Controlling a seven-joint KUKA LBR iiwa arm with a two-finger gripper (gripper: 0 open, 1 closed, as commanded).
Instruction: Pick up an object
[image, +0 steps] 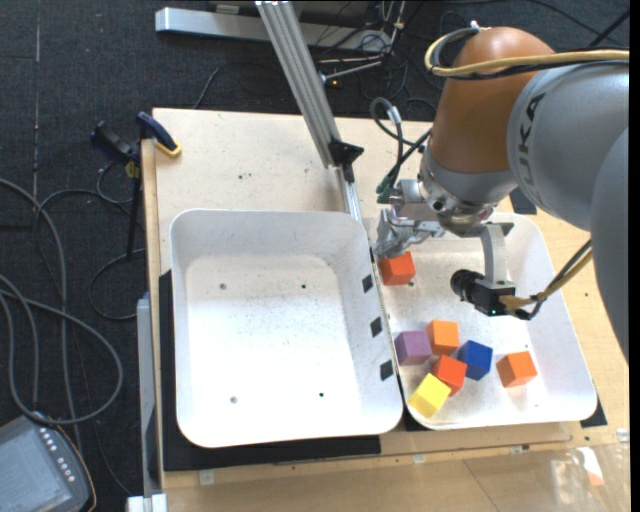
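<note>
Orange cube (399, 268) sits just under the hand (392, 245) at the upper left of the right bin (560, 395), seemingly between its fingers though I cannot tell their state, so the lift looks barely begun.

Two shallow white plastic bins sit side by side on the pale wooden desk (250, 150), touching along their inner edges. The left white bin (200, 400) lies toward the desk's left edge; the right white bin (560, 390) toward its right. In the right bin, an orange-red foam cube (398, 268) rests near the inner wall at the far end. Toward the near edge cluster a purple cube (412, 347), orange cube (443, 335), red cube (450, 372), blue cube (476, 359) and yellow cube (430, 395); another orange cube (516, 368) lies apart, rightward.
</note>
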